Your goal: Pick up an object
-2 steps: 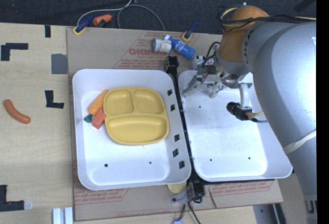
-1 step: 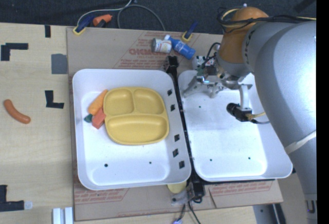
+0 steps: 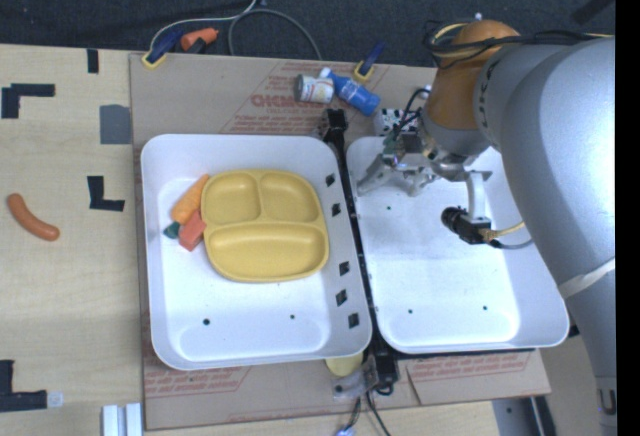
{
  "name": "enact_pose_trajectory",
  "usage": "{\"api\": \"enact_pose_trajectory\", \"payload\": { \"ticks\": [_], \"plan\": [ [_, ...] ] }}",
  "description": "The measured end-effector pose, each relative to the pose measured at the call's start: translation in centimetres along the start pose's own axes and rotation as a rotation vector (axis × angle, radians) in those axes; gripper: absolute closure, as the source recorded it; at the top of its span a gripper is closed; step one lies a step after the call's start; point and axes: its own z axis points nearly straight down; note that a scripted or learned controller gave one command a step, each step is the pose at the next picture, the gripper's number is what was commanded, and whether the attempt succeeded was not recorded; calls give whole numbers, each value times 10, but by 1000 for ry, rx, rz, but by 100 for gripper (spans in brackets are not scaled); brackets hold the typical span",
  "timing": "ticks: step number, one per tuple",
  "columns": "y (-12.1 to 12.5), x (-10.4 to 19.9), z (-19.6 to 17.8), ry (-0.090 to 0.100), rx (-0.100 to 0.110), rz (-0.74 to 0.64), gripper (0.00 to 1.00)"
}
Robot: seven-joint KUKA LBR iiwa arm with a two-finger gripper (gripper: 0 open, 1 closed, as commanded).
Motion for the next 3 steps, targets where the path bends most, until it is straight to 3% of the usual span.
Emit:
{"api": "enact_pose_trajectory", "payload": {
  "ticks": [3],
  "plan": [
    [7, -3, 0, 0, 2, 0, 0]
  ]
}}
